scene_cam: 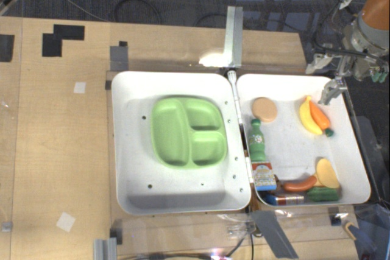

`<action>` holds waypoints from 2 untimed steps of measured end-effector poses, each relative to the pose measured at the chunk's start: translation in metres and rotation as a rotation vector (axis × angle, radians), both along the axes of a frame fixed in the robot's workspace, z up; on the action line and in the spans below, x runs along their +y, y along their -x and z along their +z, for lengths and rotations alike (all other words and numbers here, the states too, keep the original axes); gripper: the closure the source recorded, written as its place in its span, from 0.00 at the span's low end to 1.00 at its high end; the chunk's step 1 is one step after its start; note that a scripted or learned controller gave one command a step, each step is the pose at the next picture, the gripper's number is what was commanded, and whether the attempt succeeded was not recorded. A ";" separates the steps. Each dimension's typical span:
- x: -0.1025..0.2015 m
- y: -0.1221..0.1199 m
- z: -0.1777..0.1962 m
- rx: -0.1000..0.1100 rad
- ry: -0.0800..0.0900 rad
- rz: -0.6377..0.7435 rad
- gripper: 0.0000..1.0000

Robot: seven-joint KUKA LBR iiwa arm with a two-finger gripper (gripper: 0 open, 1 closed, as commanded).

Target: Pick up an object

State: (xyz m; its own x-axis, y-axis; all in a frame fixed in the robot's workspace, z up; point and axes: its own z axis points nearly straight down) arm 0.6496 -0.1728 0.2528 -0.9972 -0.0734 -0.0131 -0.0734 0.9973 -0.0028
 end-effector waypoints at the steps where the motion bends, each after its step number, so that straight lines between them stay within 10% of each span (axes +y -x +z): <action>1: -0.026 -0.018 -0.147 0.017 -0.005 0.099 0.00; 2: -0.027 -0.020 -0.165 0.010 -0.001 0.063 0.00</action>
